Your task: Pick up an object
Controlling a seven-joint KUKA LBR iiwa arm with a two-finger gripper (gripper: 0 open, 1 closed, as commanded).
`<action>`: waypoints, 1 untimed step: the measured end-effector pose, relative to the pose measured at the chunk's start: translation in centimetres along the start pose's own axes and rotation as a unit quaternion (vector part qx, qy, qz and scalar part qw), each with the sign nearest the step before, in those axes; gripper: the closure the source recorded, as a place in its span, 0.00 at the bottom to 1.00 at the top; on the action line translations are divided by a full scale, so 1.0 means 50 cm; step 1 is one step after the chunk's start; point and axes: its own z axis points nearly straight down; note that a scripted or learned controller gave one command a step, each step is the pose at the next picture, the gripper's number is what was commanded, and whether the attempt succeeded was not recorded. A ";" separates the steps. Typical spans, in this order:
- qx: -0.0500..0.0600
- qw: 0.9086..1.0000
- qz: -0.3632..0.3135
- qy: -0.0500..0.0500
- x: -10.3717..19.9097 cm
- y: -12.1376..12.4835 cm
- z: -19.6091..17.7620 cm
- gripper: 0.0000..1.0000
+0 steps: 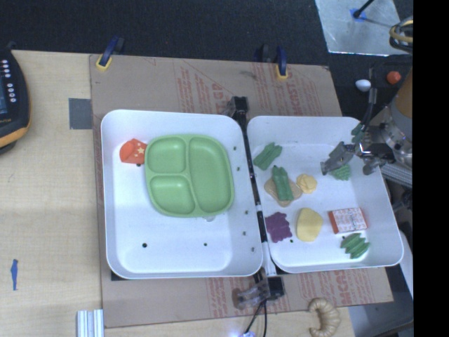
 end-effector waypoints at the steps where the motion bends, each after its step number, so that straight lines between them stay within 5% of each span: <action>1: 0.005 1.000 -0.001 0.001 0.037 0.019 0.268 0.00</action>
